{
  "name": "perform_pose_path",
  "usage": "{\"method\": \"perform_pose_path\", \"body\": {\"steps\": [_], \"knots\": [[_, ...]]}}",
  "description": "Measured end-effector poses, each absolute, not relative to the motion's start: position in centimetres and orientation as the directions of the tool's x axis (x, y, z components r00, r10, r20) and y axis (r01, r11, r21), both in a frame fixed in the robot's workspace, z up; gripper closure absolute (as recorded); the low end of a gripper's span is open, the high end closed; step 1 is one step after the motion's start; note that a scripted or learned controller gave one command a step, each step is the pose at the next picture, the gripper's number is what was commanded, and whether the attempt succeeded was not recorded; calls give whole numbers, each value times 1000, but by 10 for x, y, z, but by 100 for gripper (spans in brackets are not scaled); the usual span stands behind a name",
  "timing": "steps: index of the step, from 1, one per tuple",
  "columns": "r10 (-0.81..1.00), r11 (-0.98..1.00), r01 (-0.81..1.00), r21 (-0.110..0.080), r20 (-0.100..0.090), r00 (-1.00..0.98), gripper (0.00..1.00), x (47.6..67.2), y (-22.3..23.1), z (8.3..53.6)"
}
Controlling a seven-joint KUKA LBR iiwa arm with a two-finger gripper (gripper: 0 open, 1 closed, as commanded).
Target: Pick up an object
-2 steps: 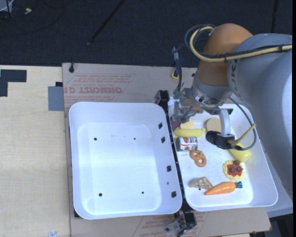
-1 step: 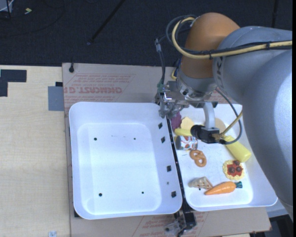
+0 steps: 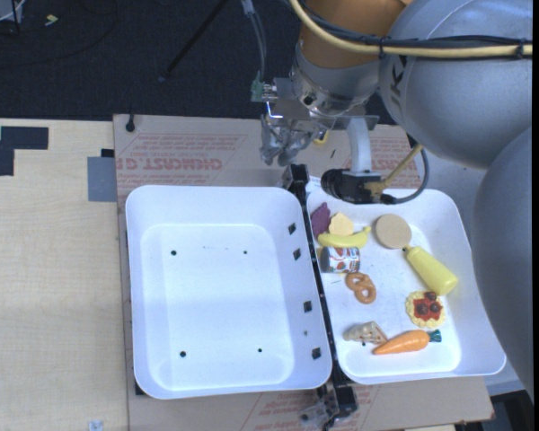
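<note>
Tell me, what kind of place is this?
Probably a robot lab. A big grey robot arm reaches over two white bins on a wooden bench, and the right-hand bin holds toy food such as a carrot and a banana.

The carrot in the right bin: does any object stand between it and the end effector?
Several do. The end effector is above the far rim between the bins, while the carrot lies near the right bin's near edge. The banana, the small can and the pretzel lie along the line between them.
</note>
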State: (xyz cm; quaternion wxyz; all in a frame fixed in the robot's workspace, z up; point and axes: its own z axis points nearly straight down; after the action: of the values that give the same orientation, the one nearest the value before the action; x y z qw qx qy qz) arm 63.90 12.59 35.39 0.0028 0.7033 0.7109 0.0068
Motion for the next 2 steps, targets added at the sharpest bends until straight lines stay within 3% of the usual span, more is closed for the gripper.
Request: {"method": "perform_pose_path", "body": {"steps": [1, 2], "knots": [[1000, 11, 1000, 9, 6, -11, 100, 632, 220, 460], [1000, 5, 1000, 5, 3, -5, 100, 614, 245, 544]]}}
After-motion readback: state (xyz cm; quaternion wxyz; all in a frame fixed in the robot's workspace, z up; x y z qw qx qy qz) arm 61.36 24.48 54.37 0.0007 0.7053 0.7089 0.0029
